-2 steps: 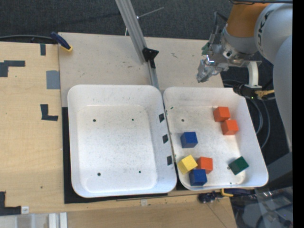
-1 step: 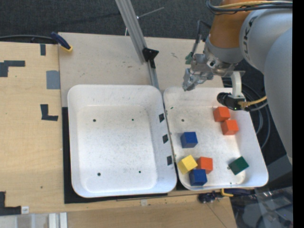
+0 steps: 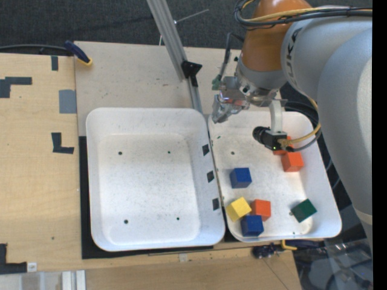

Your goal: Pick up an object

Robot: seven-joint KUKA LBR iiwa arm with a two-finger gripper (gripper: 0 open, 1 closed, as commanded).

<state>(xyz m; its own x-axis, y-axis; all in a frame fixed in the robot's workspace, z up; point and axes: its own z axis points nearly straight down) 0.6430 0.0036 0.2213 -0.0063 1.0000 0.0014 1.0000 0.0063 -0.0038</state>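
The right bin [image 3: 314,227] holds several small blocks. A blue cube [image 3: 240,177] lies near its middle and an orange cube [image 3: 292,161] sits to the right of it. Along the front are a yellow cube [image 3: 239,208], an orange cube [image 3: 262,208], a second blue cube [image 3: 252,225] and a green block [image 3: 303,210]. My gripper [image 3: 221,113] hangs over the bin's far left corner, well behind all the blocks. No block is seen at its tip.
The left bin [image 3: 97,162] stands beside the right one; their rims meet in the middle. A slanted metal pole [image 3: 172,38] crosses behind the bins. The grey arm [image 3: 338,71] covers the right bin's far right side. A blue and yellow clamp [image 3: 78,52] lies at the far left.
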